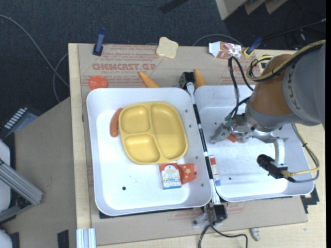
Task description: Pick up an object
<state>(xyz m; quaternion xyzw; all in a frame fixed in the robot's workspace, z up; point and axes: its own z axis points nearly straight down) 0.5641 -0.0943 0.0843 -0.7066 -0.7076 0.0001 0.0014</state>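
While the arm (289,89) reaches in from the right edge of the frame, its grey body and orange band cover the upper right part of the right bin (243,182). The gripper (227,132) sits low over the left-centre floor of that bin, pointing toward the frame's left. Its fingers appear spread, but how far they are open cannot be told with certainty. A small reddish-orange object (234,136) lies on the bin floor right at the gripper; whether it sits between the fingers cannot be told.

The left bin (103,185) occupies the centre of the frame. A yellow divided plate (153,131) with three compartments rests in its upper middle. A red sausage (114,123) lies just beside the plate's left edge. A small carton (170,175) and a red piece (188,172), touching each other, lie just below the plate toward the bin's lower right.

On the cardboard along the upper part of the frame lie a piece of toast (167,47), a carrot (148,80), an orange disc (96,81) and a blue clip (99,41).
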